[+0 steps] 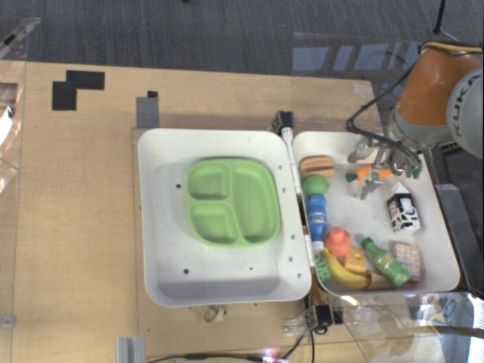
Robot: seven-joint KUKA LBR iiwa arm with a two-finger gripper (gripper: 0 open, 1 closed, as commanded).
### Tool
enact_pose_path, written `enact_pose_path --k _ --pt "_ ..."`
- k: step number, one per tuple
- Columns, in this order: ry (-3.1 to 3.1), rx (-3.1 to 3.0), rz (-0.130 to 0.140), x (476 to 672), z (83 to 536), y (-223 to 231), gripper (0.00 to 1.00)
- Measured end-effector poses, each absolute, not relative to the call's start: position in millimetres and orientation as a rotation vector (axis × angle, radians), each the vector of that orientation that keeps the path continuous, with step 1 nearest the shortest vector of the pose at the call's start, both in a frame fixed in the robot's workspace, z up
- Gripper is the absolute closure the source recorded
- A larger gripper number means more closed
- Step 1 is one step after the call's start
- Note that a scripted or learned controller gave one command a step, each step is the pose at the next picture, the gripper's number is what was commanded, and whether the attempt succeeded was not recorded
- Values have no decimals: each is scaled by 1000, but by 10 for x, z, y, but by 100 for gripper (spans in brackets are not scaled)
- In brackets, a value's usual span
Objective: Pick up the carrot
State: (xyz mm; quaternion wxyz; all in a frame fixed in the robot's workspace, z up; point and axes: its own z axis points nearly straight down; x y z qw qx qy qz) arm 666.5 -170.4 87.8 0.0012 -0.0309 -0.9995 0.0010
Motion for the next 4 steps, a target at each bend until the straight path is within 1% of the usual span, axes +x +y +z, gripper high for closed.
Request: enact_pose_path --k 1,2,3,4 --pt "-3164 -90 8 6730 1038 -1683 100" --pt "-3147 -88 6 6694 1014 -1686 0" --pt "-3073 -648 0 6588 864 -2049 0" --pt "-3058 -768 -3 6269 883 -1751 0"
